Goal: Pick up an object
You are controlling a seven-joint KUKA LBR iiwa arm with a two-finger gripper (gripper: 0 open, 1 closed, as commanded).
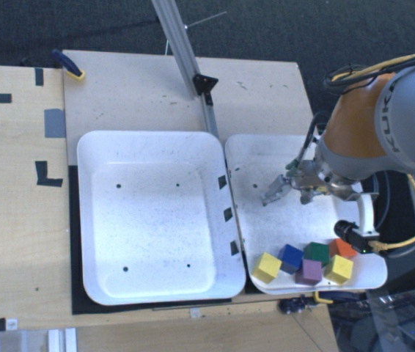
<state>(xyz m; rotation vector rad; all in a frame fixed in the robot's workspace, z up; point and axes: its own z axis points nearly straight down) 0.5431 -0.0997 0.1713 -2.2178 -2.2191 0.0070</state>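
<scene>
You see the gripper (272, 193) hanging over the middle of the right bin (266, 149), its jaws parted and gripping nothing. The blocks sit clustered at that bin's near edge, well apart from the jaws: yellow block (267, 267), blue block (291, 257), purple block (311, 270), green block (316, 252), orange block (343, 248) and a second yellow block (340, 269). The left bin (149, 218) lies beside it.

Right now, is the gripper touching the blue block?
Apart. The camera view shows the gripper over bare floor of the right bin, with open white floor between it and the blue block near the front wall.
</scene>
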